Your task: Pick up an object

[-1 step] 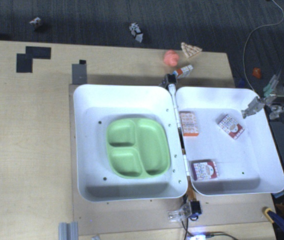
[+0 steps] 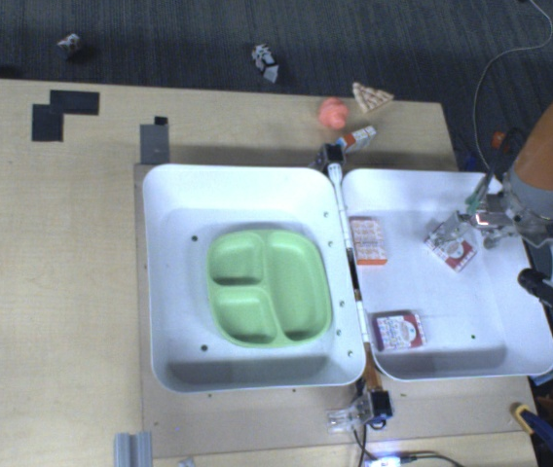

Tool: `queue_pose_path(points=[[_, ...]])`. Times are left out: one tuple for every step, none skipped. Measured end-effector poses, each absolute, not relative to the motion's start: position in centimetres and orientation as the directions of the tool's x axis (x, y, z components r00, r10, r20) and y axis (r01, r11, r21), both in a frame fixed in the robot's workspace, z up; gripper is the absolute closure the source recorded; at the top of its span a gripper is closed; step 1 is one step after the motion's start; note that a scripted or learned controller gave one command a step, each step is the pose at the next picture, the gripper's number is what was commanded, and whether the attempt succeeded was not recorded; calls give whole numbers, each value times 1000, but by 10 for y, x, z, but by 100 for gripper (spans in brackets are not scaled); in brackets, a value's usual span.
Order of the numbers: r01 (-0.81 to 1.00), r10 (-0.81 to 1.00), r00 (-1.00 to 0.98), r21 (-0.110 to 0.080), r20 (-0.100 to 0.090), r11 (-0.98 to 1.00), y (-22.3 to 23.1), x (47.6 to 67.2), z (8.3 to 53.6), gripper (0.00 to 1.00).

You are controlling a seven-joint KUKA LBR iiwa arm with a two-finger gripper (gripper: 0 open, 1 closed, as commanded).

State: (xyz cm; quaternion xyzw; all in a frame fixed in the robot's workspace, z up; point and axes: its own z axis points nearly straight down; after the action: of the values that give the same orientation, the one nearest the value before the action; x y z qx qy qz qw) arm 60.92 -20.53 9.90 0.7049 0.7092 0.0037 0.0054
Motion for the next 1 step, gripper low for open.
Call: queue_pose_path(points=[[1000,1000,-9,19,-3,9,-204,611,111,100]])
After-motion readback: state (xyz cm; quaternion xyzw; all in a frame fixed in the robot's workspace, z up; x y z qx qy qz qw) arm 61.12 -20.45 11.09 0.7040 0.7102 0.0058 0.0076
